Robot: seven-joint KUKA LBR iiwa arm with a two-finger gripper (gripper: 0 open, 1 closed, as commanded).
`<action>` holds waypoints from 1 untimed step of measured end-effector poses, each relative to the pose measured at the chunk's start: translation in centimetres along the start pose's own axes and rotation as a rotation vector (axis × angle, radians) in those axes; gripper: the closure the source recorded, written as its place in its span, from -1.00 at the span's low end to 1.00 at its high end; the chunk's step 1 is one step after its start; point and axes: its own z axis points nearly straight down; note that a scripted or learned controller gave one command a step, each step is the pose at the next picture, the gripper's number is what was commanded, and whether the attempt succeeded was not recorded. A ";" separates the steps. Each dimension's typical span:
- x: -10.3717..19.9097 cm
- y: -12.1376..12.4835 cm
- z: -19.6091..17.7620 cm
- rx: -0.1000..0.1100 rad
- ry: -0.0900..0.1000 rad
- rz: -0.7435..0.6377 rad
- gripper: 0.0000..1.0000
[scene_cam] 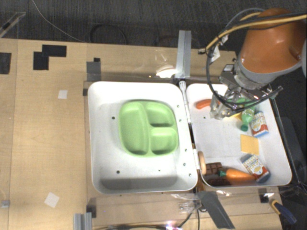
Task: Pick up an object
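Note:
My gripper (pixel 219 110) hangs low over the upper part of the right bin (pixel 283 150), under the orange wrist band. A red sausage-like piece (pixel 202 103) lies just to its left. A small green bottle (pixel 247 118) and a red-and-white carton (pixel 259 124) sit just to its right. Further down the bin are a yellow cheese slice (pixel 249 143), a small printed carton (pixel 254 166), a carrot (pixel 238 176) and a chocolate bar (pixel 212 168). I see nothing held in the gripper.
The left bin (pixel 103 169) holds a green divided plate (pixel 147 127). A metal divider post (pixel 183 56) stands at the back between the bins. Cables loop from the arm above the right bin's back edge.

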 end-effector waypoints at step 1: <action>1.5 -9.3 -3.6 0.003 0.001 -0.152 1.00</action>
